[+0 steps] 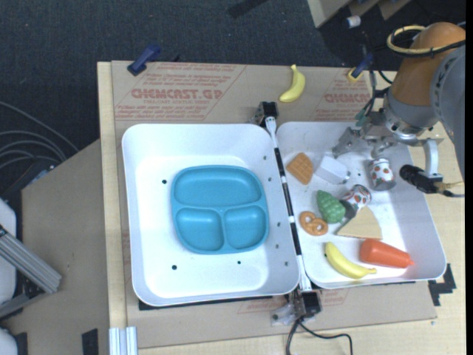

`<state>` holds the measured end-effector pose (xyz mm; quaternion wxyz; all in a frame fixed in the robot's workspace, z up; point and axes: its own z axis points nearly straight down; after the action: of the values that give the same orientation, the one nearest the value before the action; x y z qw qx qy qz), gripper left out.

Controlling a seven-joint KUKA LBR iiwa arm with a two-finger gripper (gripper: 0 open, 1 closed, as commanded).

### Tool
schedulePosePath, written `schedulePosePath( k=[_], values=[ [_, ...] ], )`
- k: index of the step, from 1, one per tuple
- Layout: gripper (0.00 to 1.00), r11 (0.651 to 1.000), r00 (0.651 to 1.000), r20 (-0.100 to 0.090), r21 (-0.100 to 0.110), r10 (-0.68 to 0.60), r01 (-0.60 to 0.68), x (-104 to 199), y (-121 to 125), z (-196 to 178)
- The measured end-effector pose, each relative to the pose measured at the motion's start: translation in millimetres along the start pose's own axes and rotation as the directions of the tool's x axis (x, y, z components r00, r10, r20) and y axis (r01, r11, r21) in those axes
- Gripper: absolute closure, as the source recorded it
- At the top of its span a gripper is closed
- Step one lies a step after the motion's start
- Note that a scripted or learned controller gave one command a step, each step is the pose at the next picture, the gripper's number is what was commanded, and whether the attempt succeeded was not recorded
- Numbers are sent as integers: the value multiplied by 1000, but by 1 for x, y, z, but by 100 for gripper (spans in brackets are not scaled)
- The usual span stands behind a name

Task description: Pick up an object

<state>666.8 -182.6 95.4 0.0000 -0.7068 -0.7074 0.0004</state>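
White plastic block (332,171) lies near the gripper (360,140) in the right bin (429,228); probably light, stiff, slick, best pinched across its narrow sides. Finger state: cannot tell.

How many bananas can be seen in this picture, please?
2. One banana lies in the right bin, near its front edge, beside the orange carrot. The other banana lies outside the bins, on the board behind them. None appears hidden.

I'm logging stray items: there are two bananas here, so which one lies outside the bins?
The banana on the board behind the bins, near the lettering. The other banana lies inside the right bin, beside the carrot.
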Motion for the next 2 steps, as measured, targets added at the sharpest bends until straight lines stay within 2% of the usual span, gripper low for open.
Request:
schedulePosePath(
  k=[1, 2],
  values=[
    [0, 1000, 1000, -2, 2, 0, 0, 11, 0, 11],
    [100, 1000, 1000, -1, -1, 0, 0, 11, 0, 0]
  ],
)
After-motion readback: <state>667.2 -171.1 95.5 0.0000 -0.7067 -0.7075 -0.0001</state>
